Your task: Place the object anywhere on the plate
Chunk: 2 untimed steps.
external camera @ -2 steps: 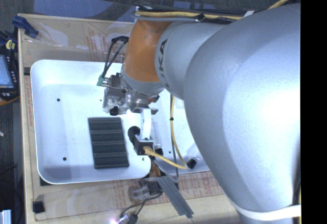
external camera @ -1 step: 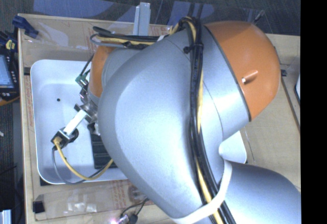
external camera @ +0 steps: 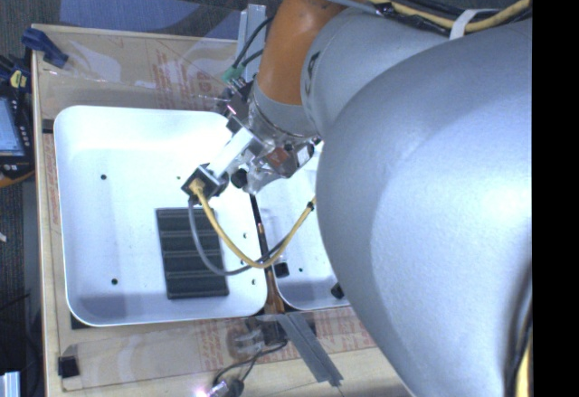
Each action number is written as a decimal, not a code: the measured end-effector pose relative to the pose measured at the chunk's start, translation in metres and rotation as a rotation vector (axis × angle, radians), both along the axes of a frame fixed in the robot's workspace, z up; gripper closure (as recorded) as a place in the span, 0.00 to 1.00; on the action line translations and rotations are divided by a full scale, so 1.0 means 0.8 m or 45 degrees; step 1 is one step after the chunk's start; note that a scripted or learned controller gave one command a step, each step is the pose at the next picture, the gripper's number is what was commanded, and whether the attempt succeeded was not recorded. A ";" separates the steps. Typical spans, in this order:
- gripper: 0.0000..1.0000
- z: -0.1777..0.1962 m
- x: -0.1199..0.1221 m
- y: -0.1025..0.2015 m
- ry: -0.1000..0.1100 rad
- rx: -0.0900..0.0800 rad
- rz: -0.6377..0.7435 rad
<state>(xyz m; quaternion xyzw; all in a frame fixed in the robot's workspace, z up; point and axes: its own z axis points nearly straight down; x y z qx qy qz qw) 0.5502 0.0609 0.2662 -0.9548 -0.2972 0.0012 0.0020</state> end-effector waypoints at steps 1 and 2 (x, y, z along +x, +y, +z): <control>1.00 -0.096 -0.094 -0.043 0.006 -0.002 0.142; 1.00 -0.089 -0.018 0.034 0.005 -0.004 -0.232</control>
